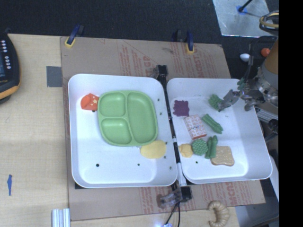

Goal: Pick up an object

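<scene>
Nothing is lifted yet. Robot jaws (238, 98) hang over the right bin (251, 169), near a green toy (215, 101) at its far side; whether they grip anything, I cannot tell.

The arm (270, 74) is cut off at the right; the red toy (89, 101) lies half-hidden behind the green plate (128, 118).

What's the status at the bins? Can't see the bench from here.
Gripper over right bin, upper right, holding nothing visible. Nearest item: small green piece just beside it. Green tray sits in left bin. Nothing blocking.
</scene>
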Robot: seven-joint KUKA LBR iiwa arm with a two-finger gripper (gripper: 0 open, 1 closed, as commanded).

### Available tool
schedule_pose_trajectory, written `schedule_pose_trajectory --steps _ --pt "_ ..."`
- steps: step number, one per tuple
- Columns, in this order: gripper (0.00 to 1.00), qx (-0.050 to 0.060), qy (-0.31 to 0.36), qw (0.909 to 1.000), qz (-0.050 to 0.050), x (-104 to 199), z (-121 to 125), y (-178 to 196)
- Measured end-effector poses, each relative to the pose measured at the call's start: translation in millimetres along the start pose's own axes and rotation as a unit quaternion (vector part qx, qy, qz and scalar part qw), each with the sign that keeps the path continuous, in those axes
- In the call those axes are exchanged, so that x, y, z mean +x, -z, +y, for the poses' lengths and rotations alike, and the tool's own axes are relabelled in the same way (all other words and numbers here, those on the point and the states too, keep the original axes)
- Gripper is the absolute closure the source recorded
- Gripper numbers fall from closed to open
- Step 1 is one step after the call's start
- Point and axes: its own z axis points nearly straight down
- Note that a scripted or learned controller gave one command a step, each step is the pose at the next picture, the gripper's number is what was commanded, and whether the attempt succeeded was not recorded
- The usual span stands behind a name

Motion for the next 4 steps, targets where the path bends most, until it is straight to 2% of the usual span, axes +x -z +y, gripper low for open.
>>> schedule_pose_trajectory --steps 1,2,3,4 --pt "0.00 -0.001 0.003 1.0000 -0.001 21.0 67.6 -43.2" --pt "0.00 0.000 0.001 1.0000 -0.001 6.5 76.6 -112.9" --pt "0.00 -0.004 -0.002 1.0000 -0.002 -36.9 77.1 -38.3" --pt "0.00 0.001 0.001 1.0000 0.000 -29.5 75.5 -82.8"
